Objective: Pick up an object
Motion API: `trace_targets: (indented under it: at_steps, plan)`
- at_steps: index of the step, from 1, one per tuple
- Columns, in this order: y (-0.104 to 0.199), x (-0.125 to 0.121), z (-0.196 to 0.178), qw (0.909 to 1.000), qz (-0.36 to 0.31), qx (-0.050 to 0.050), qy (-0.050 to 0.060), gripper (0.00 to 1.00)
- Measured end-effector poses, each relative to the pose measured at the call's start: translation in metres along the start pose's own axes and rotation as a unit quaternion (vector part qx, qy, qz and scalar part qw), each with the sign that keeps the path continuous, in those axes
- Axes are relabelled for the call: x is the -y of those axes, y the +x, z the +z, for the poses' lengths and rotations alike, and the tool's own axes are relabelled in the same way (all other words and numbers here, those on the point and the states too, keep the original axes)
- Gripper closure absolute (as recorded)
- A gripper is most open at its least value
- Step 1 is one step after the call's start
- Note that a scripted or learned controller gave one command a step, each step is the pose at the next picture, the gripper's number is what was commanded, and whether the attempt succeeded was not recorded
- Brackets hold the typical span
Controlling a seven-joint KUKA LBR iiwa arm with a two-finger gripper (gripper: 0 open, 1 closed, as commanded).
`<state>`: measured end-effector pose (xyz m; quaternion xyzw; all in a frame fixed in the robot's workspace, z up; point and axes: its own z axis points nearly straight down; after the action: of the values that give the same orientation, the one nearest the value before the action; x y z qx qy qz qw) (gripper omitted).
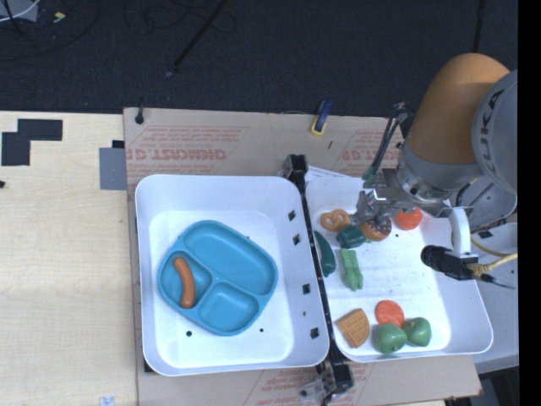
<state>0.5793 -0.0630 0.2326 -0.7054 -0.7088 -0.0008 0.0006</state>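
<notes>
The grey arm with the orange band (461, 108) comes in from the upper right of the frame, and its tool (374, 214) hangs low over the upper left part of the right-hand shallow white bin (473, 311), close to that bin's back rim and to the black divider where the two bins meet; whether the tool is apart or together cannot be told from here. Crowded just under and beside it lie a small orange pretzel-shaped toy (334, 220), a dark teal piece (351, 237), a brownish round piece (376, 229) and a red round toy (408, 219). A dark green pod-shaped toy (325, 254) lies along the left wall, with a light green ridged toy (352, 269) just beside it. The middle and right of this bin's floor are bare white, giving the widest free room. Along the front rim sit a tan waffle-like wedge (353, 327), an orange-red round toy (390, 312) and two green apple-like toys (402, 335), touching one another. The left-hand white bin (161, 201) holds a blue divided plastic tray (237, 265) with an orange sausage toy (183, 281) in its left compartment. Both bins rest on brown cardboard (220, 146) over the pale wooden table (59, 260); dark carpet (254, 41) fills the top of the frame.
</notes>
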Motion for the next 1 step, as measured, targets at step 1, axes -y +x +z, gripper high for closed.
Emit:
trace_targets:
  at_steps: [1]
  plan:
    - [0.0496, -0.0204, 0.0134, 1.0000, 0.000, 0.000, 0.001, 1.00]
